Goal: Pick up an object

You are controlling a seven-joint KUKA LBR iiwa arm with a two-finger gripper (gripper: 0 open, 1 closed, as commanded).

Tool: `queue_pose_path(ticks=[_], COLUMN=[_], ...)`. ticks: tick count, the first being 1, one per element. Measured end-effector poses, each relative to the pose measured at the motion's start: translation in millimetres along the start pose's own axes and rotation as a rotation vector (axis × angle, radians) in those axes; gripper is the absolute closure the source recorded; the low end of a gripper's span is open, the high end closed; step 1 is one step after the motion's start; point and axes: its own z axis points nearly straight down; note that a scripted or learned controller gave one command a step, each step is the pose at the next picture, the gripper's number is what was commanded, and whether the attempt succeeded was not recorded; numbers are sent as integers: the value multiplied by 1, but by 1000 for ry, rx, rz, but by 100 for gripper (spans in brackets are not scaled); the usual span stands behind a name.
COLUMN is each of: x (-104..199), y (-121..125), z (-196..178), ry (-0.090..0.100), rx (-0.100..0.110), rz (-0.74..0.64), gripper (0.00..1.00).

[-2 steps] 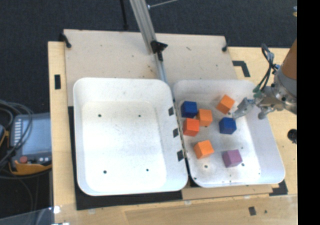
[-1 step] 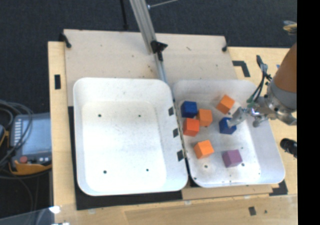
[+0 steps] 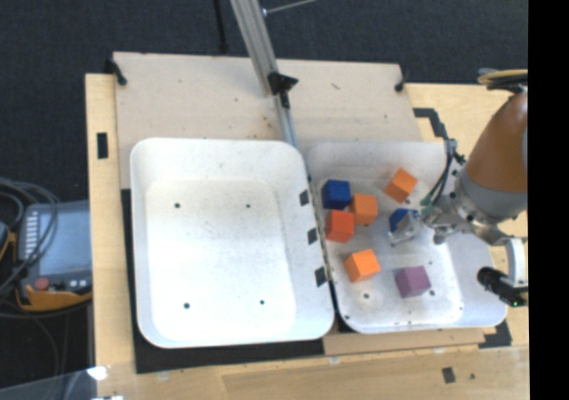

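The right bin (image 3: 444, 305) holds several blocks. A blue cube (image 3: 336, 193) lies at its left, with an orange cube (image 3: 365, 208) and a red-orange cube (image 3: 340, 226) beside it. Another orange cube (image 3: 402, 184) sits further back, one more orange cube (image 3: 362, 264) nearer the front, and a purple cube (image 3: 412, 281) to its right. My gripper (image 3: 405, 229) hangs low over the middle of this bin, reaching in from the right. A small blue block (image 3: 400, 217) shows right at its tip, partly hidden by it.
The left bin (image 3: 151, 212) is white and shallow, sharing a wall with the right one. A slanted metal pole (image 3: 253, 29) rises behind the bins. The grey arm with its orange band (image 3: 502, 154) covers the right bin's right side.
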Motion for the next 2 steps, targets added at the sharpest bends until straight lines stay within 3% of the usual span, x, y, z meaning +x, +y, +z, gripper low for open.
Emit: queue_pose_path(ticks=[1, 2], x=[-1, 0], y=[3, 3], z=[-15, -58], ry=[0, -2], rx=[-10, -11], rz=[6, -4], gripper=[100, 100])
